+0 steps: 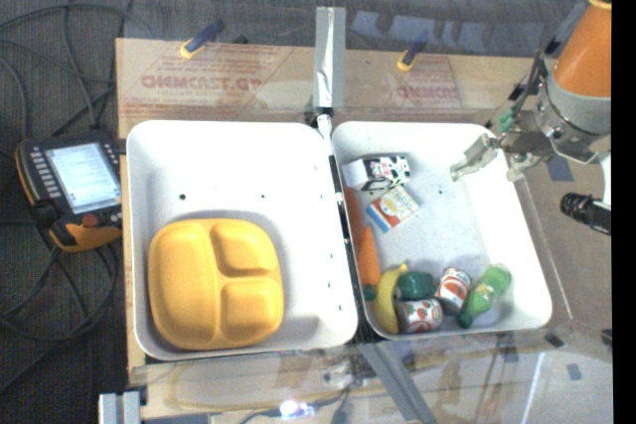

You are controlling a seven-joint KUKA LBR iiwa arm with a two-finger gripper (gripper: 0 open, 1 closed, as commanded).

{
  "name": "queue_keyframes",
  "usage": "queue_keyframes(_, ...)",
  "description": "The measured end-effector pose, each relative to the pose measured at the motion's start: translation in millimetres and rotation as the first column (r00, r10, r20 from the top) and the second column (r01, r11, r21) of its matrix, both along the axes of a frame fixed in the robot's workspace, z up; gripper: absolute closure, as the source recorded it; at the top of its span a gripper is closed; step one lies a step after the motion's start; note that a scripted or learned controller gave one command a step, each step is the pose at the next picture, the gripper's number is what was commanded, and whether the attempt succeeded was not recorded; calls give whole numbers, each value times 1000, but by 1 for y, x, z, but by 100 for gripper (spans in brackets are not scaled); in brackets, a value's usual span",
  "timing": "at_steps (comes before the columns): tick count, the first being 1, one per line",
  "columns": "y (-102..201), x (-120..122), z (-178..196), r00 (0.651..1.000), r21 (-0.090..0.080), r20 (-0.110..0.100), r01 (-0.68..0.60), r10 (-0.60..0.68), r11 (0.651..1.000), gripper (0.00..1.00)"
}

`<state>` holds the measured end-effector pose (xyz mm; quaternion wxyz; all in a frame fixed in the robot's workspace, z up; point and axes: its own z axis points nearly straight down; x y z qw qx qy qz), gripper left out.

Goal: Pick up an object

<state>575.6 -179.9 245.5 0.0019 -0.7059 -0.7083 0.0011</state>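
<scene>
Red faded print on the board (199, 82), read as "CHEMCAST". Found the gripper (494, 159) spread apart, clamping nothing, over the right bin (467, 223). Saw cans (454, 288) and cartons (396, 207) inside, labels unreadable.

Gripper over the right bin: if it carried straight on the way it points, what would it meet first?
Probably the black-and-white carton, which lies leftward of the gripper; bare floor of the right bin lies between them. Height is unclear, so it might pass above.
</scene>
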Motion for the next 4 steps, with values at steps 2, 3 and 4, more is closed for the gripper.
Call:
queue_keyframes(2, 67, 52, -152, 913, 2, 5, -409, 409, 913, 0)
queue_keyframes(3, 61, 52, -145, 915, -4, 1, -403, 403, 915, 100)
queue_keyframes(4, -2, 9, -71, 947, -1, 1, -320, 320, 947, 100)
